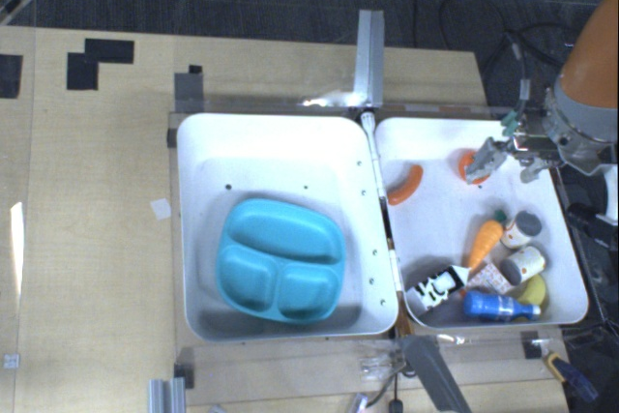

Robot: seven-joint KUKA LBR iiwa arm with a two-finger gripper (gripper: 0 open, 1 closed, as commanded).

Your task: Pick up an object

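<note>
Nearest the lens, along the front wall of the right bin (571, 309): a blue bottle (498, 308) lying on its side, with a black-and-white toy (437, 287) just to its left. Behind them a tight cluster: a carrot (485, 242) slanting up-right, a patterned packet (495, 278) touching its lower end, a yellow piece (534, 290) at the bottle's right end, a pale cylinder (525, 261) above that, and a small grey-capped jar (523, 228) beside the carrot's top. All of this sits in the right-front corner of the bin.

Same bin, back half: an orange sausage-shaped piece (404, 183) lies alone near the left wall, close to the divider, well apart from the cluster.

Left bin (193, 208): holds one blue divided tray (280, 259), three compartments, nothing in them that I can make out. Tray sits toward the front-centre of the bin floor.

Tool (495, 157): low over the back-right part of the right bin, arm coming in from the right edge. Fingers look spread apart. A small orange-red object (475, 165) sits right at the fingertips; whether it lies on the bin floor or is touched by a finger, cannot tell. Not seen clamped.

Both bins rest side by side on the tan table (87, 237).
</note>
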